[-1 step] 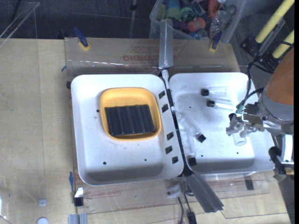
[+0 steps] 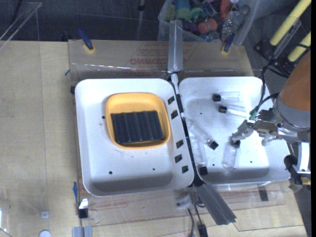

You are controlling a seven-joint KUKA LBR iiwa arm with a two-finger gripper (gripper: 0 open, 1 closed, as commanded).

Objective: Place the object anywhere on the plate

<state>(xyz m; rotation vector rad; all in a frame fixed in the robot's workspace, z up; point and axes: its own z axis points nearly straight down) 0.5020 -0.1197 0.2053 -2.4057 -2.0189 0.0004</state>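
Clear vials [image 2: 229, 154] are lying near the right bin's [image 2: 256, 169] front edge; hand [image 2: 249, 132] is hovering over them, grip state unreadable. Pick step, I'd say: next comes a grasp, then carrying across to the yellow plate [image 2: 137, 102] in the left bin [image 2: 94, 132].

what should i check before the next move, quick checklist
1. Plate in the left bin, upright, nothing over it: ok.
2. Dark ridged block already fills much of the plate; the free space is mostly the rim: not ok.
3. Clear tubes with black caps lie in the right bin, apart from each other: ok.
4. Hand low over the right bin, near the tubes: ok.
5. Anything held in the hand: cannot tell.
6. Divider between bins stands in the path to the plate: lift first.
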